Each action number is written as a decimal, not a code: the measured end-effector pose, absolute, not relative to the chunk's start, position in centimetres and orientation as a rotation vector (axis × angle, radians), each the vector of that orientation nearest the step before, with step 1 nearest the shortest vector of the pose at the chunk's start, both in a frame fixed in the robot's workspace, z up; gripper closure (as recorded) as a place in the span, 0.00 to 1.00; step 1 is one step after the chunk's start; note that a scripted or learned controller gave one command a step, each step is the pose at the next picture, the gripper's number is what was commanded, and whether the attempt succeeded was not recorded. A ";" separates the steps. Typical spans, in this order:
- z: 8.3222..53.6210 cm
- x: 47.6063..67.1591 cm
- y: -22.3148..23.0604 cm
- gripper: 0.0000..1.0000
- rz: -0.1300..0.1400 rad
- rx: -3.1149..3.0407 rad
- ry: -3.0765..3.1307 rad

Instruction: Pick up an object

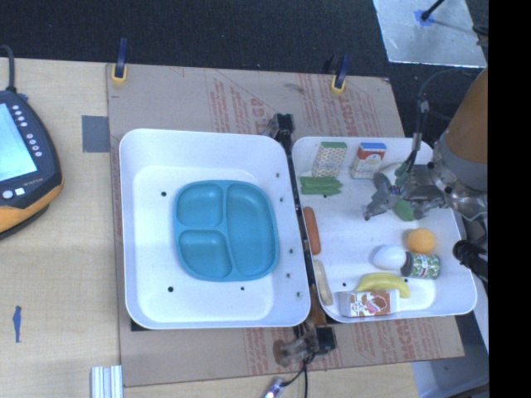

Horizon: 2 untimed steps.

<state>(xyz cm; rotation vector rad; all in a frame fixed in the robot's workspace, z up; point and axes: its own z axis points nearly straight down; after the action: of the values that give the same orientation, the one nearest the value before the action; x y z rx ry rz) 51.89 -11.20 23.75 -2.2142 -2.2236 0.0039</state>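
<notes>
— Where is the gripper (377,196) standing?

— I see it in the right-hand bin (348,247), up and to the left of the orange ball (421,240). Its fingers look parted to me, with nothing between them.

— And what would you go for?

— The small green piece (405,210). It lies just above and left of the orange ball, closer to the ball than the fingertips are. So from the fingertips it sits back toward the wrist, on the arm's side, not ahead of them.

— Which way does it run?

— I cannot tell; it looks stubby and part of it is tucked under the gripper body. I judge the next move has to pull the tips back toward the orange ball before they come down, or they will close on bare bin floor

— Anything close enough to snag?

— The orange ball itself is near, though apart from the piece
</notes>
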 end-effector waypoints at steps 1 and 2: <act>14.0 54.1 -10.3 0.00 0.007 -2.212 -2.224; 19.2 64.0 -8.2 0.00 0.002 -2.217 -2.224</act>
<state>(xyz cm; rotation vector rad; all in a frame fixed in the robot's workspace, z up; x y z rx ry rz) 63.99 -8.23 19.25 -2.2168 -2.2244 0.0015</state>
